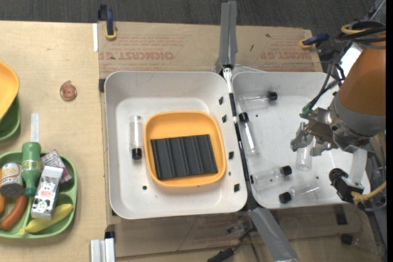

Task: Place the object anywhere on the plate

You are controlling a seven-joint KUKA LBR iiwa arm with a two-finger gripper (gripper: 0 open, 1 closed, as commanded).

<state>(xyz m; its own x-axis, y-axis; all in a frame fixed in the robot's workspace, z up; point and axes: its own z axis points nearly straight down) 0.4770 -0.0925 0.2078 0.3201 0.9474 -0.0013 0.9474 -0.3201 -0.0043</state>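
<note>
I see the orange plate [184, 126] lying flat in the left bin, a dark ribbed rectangular block on its middle. A clear vial with a black cap [303, 159] stands roughly upright over the right bin, just under the gripper.

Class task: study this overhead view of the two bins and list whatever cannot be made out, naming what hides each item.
- Gripper, camera view: its fingertips blur into a clear vial, so a grasp cannot be judged.
- Orange plate: a black ridged block covers its middle.
- Right bin: the arm hides its right wall.
- Yellow bowl: cut off by the left edge.
</note>
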